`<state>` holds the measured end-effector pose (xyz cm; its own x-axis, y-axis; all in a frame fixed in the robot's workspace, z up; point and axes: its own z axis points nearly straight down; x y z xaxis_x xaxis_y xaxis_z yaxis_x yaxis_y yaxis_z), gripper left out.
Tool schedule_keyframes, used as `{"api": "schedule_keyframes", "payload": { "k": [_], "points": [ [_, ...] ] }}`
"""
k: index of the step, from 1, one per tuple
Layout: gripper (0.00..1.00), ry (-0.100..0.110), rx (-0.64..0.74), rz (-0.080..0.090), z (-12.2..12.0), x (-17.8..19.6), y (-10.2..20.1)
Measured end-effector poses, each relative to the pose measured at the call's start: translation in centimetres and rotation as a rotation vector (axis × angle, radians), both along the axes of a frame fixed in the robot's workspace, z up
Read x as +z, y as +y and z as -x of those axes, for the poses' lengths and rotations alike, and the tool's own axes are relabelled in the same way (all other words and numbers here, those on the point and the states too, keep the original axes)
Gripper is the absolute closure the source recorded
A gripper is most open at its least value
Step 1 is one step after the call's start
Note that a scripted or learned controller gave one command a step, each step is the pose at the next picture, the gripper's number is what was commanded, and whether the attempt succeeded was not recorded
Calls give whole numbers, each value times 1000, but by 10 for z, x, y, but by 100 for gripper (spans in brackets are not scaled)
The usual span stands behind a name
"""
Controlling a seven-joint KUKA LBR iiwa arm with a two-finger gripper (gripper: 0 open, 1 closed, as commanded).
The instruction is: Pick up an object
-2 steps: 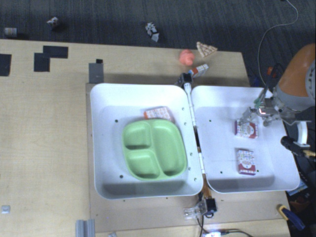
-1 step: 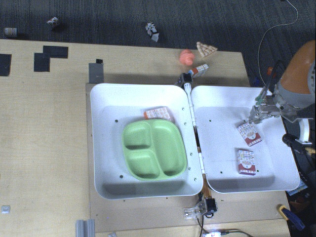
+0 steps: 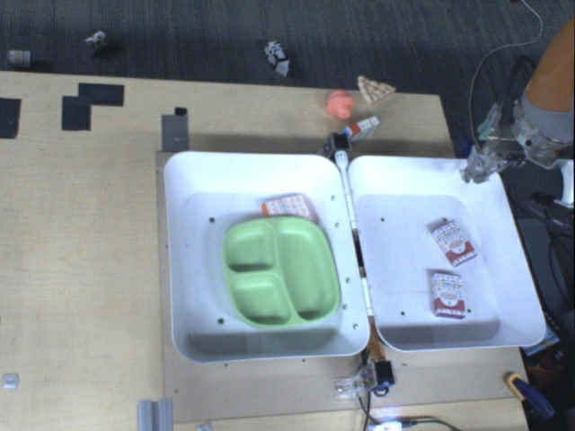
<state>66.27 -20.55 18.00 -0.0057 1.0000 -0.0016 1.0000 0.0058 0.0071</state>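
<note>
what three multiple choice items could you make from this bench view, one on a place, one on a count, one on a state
1. Where does the green divided plastic plate lie?
A. in the left white bin
B. in the right white bin
C. on the bare wooden bench

2. How many small red-and-white packets lie in the right bin?
A. one
B. two
C. four

3. How does the gripper stand to the packets?
A. it grasps the upper packet
B. it presses on the lower packet
C. it is at the right bin's far right corner, apart from both

Answers:
1. A, the plate fills the middle of the left bin, partly covering another packet.
2. B, an upper packet and a lower packet lie there.
3. C, bare bin floor separates it from both packets.
</note>
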Motion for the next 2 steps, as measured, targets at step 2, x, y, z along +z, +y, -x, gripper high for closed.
{"api": "schedule_keyframes", "payload": {
  "k": [2],
  "points": [
    [0,2,-3,-1,65,-94,20]
  ]
}}
